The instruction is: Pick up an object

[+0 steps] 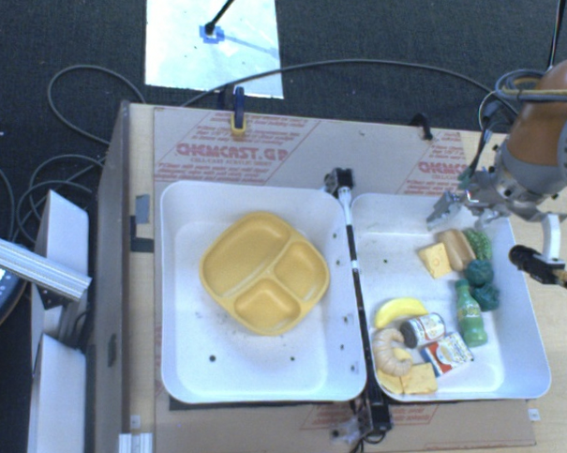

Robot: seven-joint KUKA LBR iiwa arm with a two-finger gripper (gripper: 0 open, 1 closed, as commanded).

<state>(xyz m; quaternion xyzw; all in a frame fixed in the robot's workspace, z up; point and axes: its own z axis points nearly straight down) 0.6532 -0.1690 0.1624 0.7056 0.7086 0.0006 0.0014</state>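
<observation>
My gripper (462, 212) hangs over the far part of the right bin (396, 237), above and just behind the toy food. Its two fingers are spread apart with nothing between them. Below it lie a hot dog bun (457, 245) and a yellow cheese wedge (436, 260). Toward the bin's near side sit a green bottle (468, 314), a teal broccoli piece (481, 281), a banana (399, 311), a small can (422, 329), a white carton (448, 353), a shrimp (390, 349) and a cracker (417, 380).
The left bin (183, 263) holds a yellow divided plate (265, 272). A black rail (352, 261) runs between the bins. The arm's orange band (562, 78) and grey wrist stand at the right edge. Cables lie on the floor at left.
</observation>
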